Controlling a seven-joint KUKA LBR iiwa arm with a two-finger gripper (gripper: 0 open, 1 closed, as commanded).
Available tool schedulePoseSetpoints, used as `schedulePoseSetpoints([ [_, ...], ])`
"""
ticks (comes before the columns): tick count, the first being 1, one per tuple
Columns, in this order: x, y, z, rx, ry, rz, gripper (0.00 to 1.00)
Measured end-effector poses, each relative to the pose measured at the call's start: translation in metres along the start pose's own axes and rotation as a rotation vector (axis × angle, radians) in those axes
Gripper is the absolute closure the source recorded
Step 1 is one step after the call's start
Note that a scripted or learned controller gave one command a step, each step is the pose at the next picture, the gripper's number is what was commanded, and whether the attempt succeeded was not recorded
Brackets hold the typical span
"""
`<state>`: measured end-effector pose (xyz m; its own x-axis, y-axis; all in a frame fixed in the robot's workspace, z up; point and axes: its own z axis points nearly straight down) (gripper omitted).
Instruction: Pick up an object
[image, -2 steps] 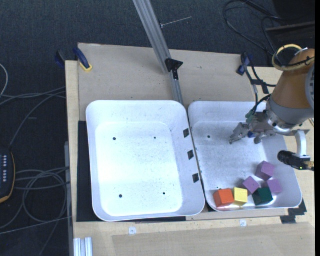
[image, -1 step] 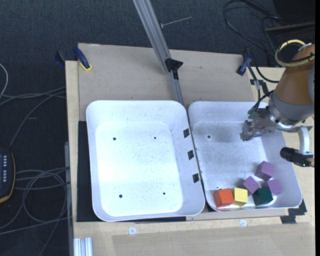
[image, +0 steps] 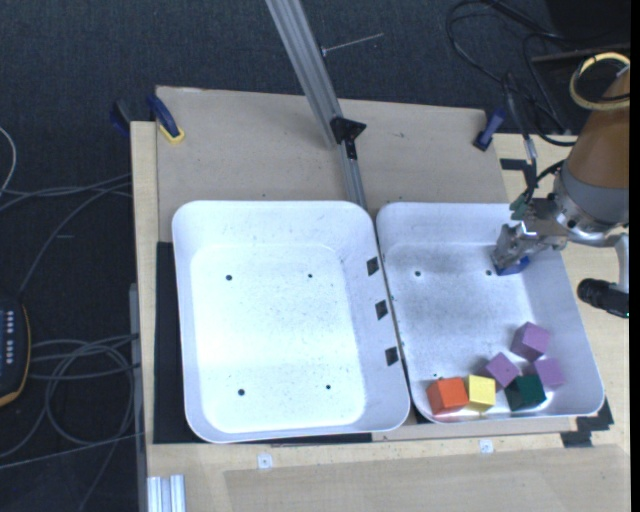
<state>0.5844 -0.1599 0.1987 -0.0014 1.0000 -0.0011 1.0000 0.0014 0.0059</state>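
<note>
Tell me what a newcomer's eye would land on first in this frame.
Most likely the cluster of coloured blocks in the near right corner of the right bin: an orange block, a yellow block, a green block and three purple blocks. Next, the gripper low over the far part of that bin, with something blue at its tip. The left bin is plain white beside them.

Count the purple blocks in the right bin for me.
3. One purple block sits highest, near the right wall; a second lies lower left of it beside the yellow block; a third lies above the green block. Others may be hidden.
</note>
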Motion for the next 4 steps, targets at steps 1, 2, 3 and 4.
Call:
schedulePoseSetpoints([
  [1,0.004,0.005,-0.064,-0.003,-0.001,-0.001,1.00],
  [2,0.004,0.007,-0.096,-0.001,0.000,-0.001,1.00],
  [3,0.061,-0.009,-0.094,0.007,0.004,-0.005,1.00],
  [4,0.117,-0.020,-0.093,0.008,0.004,-0.005,1.00],
])
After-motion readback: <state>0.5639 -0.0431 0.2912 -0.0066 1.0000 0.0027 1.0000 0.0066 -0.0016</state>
